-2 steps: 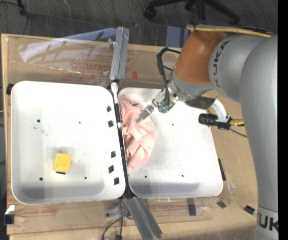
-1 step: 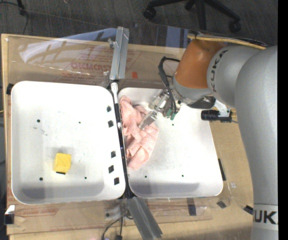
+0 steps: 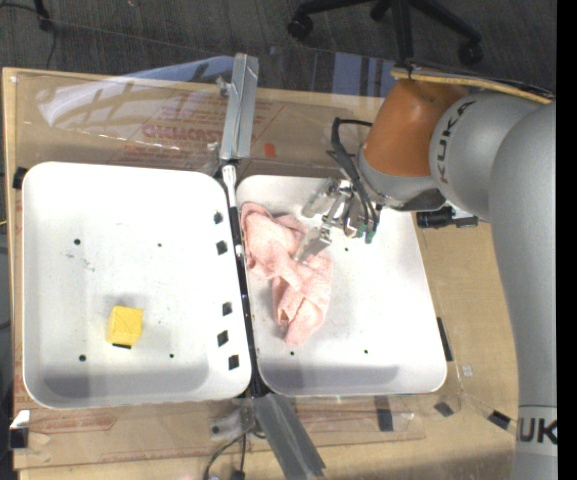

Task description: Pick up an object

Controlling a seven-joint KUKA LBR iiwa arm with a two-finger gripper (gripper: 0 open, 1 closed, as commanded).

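Two shallow white bins sat side by side on a wooden bench [image 3: 483, 268], split by a grey metal rail [image 3: 238, 108] that ran up past their far edge. In the right bin [image 3: 388, 328] lay a crumpled pink cloth [image 3: 286, 268], bunched along the bin's left side close to the divider, its lower end trailing toward the middle of the floor. The gripper [image 3: 320, 230] hung over the upper part of that bin, at the cloth's upper right edge; its two metal fingers [image 3: 318, 203] were spread apart, one tip reaching down to the fabric's edge, and no cloth could be seen caught between them. Whether that tip actually touched the cloth could not be told. The grey arm [image 3: 508, 158] came in from the right with its orange band [image 3: 403, 133] just above the wrist, and black letters reading "KUKA" ran along the grey casing beside the band; the letters "KU" showed again low on the arm's base at the lower right. In the left bin [image 3: 118, 228] a small yellow block [image 3: 125, 326] rested toward the near left part of the floor, well apart from the cloth. Behind the bins a clear plastic sheet [image 3: 158, 108] lay on the bench with red printing on it, too faint to read.
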